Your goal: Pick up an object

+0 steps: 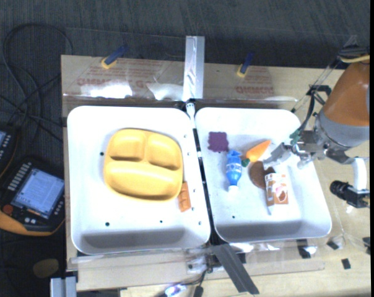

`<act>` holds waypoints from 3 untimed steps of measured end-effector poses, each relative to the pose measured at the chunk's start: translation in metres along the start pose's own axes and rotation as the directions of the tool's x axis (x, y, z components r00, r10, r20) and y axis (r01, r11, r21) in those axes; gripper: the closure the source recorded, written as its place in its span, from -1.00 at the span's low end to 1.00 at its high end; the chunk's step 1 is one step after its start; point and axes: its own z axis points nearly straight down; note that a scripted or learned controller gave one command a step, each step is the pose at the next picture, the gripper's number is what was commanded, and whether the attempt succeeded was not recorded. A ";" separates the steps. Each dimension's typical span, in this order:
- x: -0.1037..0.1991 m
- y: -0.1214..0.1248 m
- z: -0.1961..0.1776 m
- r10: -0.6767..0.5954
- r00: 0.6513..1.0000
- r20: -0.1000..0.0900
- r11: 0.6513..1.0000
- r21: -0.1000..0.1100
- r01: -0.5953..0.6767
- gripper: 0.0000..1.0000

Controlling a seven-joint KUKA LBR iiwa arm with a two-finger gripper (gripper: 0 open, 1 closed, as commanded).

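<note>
The gripper (pixel 285 155) hangs over the right bin (pixel 311 224) near its right edge, fingers hard to make out, above a brown disc (pixel 257 176) and a carton (pixel 277 189) whose print is unreadable. A blue bottle (pixel 234 168), orange carrot (pixel 258 149) and purple piece (pixel 218 142) lie nearby.

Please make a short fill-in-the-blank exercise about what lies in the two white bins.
1. The yellow tray lies in the ____ bin.
2. The blue bottle lies just below the ____ block.
3. The pincer is over the ____ bin, near the orange carrot.

Missing words: left; purple; right
</note>
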 end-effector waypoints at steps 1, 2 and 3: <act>-0.022 -0.009 0.085 0.010 1.000 0.001 1.000 -0.010 -0.010 -1.00; -0.018 0.052 0.090 -0.213 0.977 0.011 0.977 -0.013 0.214 -1.00; 0.030 0.124 0.094 -0.103 0.995 0.005 0.995 0.007 0.103 -1.00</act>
